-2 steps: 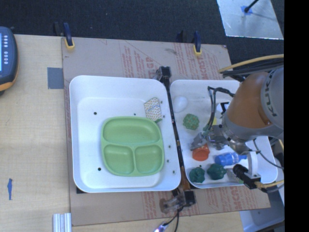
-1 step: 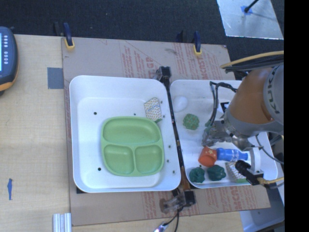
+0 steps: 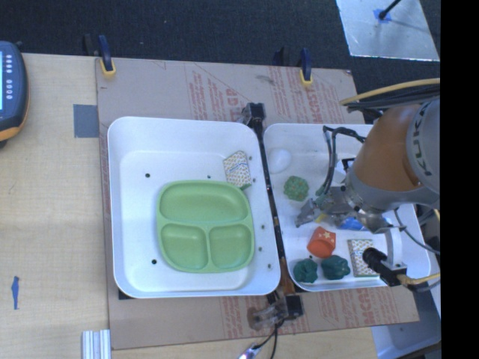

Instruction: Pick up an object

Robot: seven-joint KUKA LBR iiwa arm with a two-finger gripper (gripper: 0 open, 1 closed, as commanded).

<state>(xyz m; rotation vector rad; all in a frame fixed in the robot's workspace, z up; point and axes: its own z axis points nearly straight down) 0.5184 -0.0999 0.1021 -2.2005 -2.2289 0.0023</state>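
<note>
A pale wooden table (image 3: 52, 200) carries a brown cardboard sheet (image 3: 194, 88) clamped at its far edge, with two shallow white bins side by side. The left bin (image 3: 131, 200) holds a green three-compartment plastic tray (image 3: 205, 224) and a small patterned card (image 3: 238, 169) near its far right corner. The right bin (image 3: 299, 137) holds a green ball (image 3: 296, 188), an orange block (image 3: 322, 242) and two dark green lumps (image 3: 320, 268) along its near edge. The gripper (image 3: 310, 214) hovers between ball and block; whether its jaws are apart or together cannot be told. The arm hides the bin's right side.

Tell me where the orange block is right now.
The orange block lies in the right bin, near its front edge, just above two dark green lumps.
</note>
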